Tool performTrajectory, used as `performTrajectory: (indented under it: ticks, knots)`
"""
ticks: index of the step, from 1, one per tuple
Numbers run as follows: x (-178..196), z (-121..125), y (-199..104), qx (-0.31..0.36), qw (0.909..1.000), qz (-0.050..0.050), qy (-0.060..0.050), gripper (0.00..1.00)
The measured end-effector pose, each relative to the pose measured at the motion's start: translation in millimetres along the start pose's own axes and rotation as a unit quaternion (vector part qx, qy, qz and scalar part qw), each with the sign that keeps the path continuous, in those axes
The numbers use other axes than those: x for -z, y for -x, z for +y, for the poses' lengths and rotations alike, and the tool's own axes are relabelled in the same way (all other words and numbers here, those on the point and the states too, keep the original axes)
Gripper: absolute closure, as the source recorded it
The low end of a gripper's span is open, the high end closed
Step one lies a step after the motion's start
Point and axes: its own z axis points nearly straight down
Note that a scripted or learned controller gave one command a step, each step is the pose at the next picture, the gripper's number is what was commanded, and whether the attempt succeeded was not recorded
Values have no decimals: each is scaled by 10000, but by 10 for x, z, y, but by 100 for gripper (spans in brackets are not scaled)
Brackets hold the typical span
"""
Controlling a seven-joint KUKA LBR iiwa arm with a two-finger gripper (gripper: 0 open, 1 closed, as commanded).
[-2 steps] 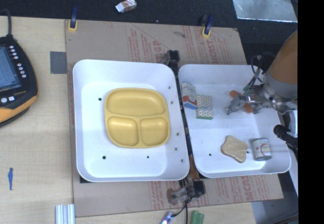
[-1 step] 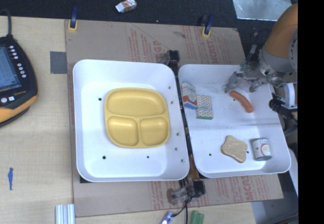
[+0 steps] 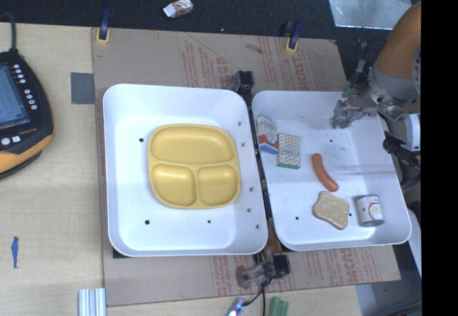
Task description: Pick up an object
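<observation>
Nearest me, at the bottom edge of the table [image 3: 50,236], a few small clips and bits of hardware [image 3: 261,275] sit just below the gap between the two bins. In the right bin [image 3: 300,232], down at about five o'clock, a small can [image 3: 369,210] lies close to the rim, and just beside it at its nine o'clock is a slice of toy bread [image 3: 331,209]. A little farther in, toward the bin's middle, an orange-red sausage [image 3: 325,171] lies tilted, apart from the bread. Toward ten o'clock of that bin are a small green-patterned packet [image 3: 289,151] and, touching its left side, a red, white and blue carton [image 3: 266,134]. The left bin [image 3: 129,229] holds a yellow divided plate [image 3: 193,164] at its centre. Farther back, at the right bin's one o'clock corner, the tool [image 3: 346,111] hangs low over the bin's white floor; it looks dark and blurred, and I cannot tell how its jaws stand, nor whether anything is in them. At nine o'clock on the table lies an orange-edged handheld controller [image 3: 18,111]. Beyond the table, on the dark floor, a small crumpled wrapper [image 3: 178,8] lies at twelve o'clock.
</observation>
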Motion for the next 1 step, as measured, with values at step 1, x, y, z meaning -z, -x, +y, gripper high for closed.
performTrajectory:
  ticks: [1]
  knots:
    - [-202,-459,-123,-23,10000,-4,-12,100]
